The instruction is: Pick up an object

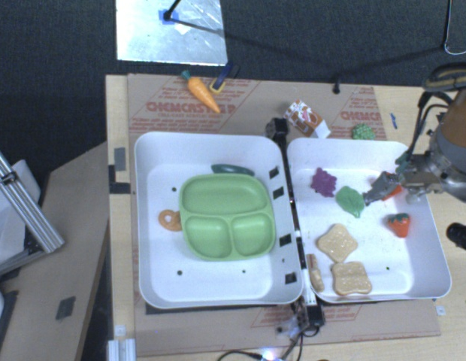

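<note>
Camera view: you see the claw (377, 189) at the right of the frame, low over the right bin (425, 273), its tip just beside the green leafy toy (350, 201). You cannot tell its opening or whether it grips anything. The strawberry (399, 224), purple grapes (323, 181) and two crackers (337, 242) lie in that bin. Judge the pick not yet complete: grasp and lift remain.

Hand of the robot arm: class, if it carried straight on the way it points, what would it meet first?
Probably the green toy leaf, just ahead of the hand in the right bin; height is unclear.
</note>
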Controlling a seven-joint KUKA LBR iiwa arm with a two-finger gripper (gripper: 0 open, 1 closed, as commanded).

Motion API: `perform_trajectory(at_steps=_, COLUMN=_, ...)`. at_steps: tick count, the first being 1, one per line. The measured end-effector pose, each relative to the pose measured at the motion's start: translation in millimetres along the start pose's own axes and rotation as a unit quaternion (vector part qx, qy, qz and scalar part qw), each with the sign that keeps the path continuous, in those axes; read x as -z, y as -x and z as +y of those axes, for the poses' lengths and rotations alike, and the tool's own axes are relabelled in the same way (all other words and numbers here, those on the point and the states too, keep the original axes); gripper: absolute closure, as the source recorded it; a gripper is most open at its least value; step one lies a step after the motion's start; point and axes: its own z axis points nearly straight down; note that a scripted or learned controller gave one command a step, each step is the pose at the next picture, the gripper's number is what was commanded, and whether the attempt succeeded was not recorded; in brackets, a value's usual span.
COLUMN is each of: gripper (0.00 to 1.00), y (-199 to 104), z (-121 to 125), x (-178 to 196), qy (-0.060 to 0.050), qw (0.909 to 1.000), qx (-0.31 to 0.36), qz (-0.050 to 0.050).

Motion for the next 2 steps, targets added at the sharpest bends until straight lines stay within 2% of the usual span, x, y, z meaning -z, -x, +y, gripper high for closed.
perform_trajectory(at_steps=1, gripper=0.0, y=0.0, z=1.7, x=3.8, qy=0.004, qw=1.0, qx=0.001, qz=-0.001)
perform_trajectory(at_steps=2, gripper=0.0, y=-9.9, z=0.8, x=-53.1, qy=0.001, qw=1.0, qx=0.0, qz=0.0)
